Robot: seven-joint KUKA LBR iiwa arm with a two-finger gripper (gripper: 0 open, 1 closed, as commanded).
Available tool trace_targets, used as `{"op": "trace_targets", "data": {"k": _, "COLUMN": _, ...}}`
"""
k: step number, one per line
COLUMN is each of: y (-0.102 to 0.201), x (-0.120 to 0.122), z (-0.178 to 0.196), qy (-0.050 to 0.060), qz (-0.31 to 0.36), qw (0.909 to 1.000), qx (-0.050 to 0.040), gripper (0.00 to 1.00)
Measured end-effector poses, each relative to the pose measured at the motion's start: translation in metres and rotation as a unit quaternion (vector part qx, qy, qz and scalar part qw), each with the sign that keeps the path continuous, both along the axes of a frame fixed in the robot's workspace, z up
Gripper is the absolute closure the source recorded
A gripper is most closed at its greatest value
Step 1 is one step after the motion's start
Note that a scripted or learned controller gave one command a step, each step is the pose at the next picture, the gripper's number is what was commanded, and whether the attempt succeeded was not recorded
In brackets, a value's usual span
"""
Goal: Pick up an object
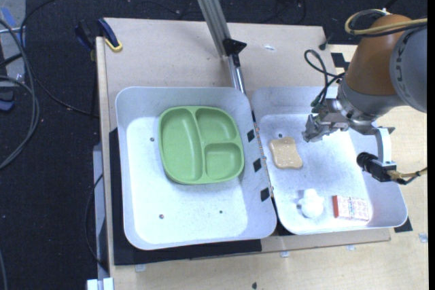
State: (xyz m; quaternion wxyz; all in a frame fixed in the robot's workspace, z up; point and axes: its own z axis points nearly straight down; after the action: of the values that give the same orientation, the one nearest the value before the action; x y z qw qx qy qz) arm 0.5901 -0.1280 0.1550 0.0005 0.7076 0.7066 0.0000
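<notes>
My arm bent in from the right, gripper (312, 132) poised over right bin (380, 214), finger gap I cannot tell, toast (286, 153) nearby, green tray (201, 144) left.

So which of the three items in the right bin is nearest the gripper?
The tan bread slice, just left of and below the gripper. The white lump and red-and-white packet sit at the bin's front.

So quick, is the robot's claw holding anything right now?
Gripper: open or shut cannot be told; it hangs over the right white bin, nothing seen in it.
</notes>
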Motion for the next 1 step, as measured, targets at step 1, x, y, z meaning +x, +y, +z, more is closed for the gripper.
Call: {"op": "trace_targets", "data": {"k": 1, "y": -0.0021, "x": -0.0027, "z": 0.0626, "qy": -0.002, "qz": 0.001, "qw": 1.0000, "qx": -0.0004, "gripper": 1.00}}
